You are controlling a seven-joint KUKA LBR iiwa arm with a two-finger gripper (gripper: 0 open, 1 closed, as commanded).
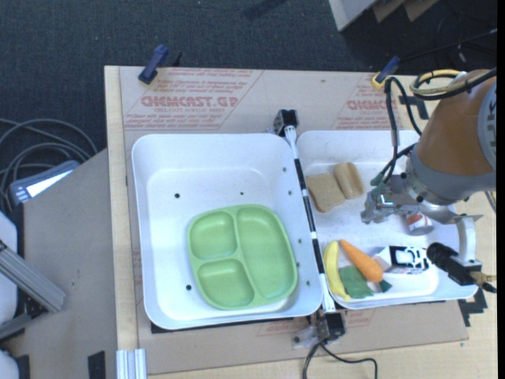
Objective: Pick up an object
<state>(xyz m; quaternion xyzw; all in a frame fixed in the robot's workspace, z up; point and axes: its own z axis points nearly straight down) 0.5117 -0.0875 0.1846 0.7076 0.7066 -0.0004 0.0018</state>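
Left bin open around green tray; right bin crowded: bread, banana, carrot, arm overhead.

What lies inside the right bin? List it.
In the right bin: two bread pieces, a banana, a carrot, something green. The arm covers the far right part.

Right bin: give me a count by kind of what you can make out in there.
Bread pieces: 2
Banana: 1
Carrot: 1
Green piece under the carrot: 1
Black-and-white item: 1
Total: 6; the arm hides part of the bin.
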